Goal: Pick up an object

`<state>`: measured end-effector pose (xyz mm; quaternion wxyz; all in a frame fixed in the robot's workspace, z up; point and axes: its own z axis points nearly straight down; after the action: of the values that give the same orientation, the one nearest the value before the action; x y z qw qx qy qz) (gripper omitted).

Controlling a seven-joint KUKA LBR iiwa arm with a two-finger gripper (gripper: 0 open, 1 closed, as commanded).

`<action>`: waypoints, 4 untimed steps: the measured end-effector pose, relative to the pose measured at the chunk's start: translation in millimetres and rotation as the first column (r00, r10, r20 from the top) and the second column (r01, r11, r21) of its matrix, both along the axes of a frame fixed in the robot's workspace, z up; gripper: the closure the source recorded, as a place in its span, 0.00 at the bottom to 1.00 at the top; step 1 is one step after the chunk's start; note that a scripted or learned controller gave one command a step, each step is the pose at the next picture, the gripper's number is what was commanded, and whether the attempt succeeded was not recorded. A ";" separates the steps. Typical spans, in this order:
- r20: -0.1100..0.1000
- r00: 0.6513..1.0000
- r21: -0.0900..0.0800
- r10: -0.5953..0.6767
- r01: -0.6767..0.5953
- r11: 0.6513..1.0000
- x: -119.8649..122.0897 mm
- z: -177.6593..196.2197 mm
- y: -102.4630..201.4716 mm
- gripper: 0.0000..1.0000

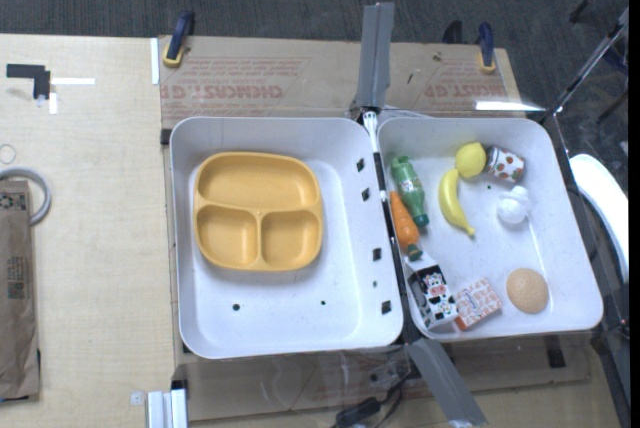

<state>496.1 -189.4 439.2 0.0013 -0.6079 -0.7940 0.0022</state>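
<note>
A light wooden counter carries two shallow white bins side by side, seen from above at a slant. At the far left edge lies a brown paper bag.

The left bin holds a yellow divided plate with three compartments, sitting in the bin's upper left part.

The right bin holds the loose objects. Along its left wall lie a green bottle and, just below it, an orange carrot. Below these, near the bottom left corner, sit a black-and-white carton and a red-and-white box, side by side. A banana lies near the middle, with a lemon touching its upper end. Right of the lemon is a small patterned can, and under it a white ball. A tan round bun rests near the lower right.

The arm's jaws cannot be made out, so their state cannot be told.
</note>
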 end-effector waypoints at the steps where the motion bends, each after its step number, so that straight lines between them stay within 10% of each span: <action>1: 0.003 0.903 0.002 0.429 -0.429 0.903 88.5 -0.6 -17.7 1.00; 2: 0.003 0.844 0.002 0.537 -0.537 0.844 153.3 -0.8 -25.8 1.00; 3: 0.004 0.569 0.003 0.822 -0.822 0.569 149.3 -0.5 -33.0 1.00; 4: 0.006 0.373 0.000 0.928 -0.928 0.373 155.6 0.3 -32.5 1.00</action>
<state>651.7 -221.9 439.5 -0.0008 -0.0590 -0.9983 -0.0002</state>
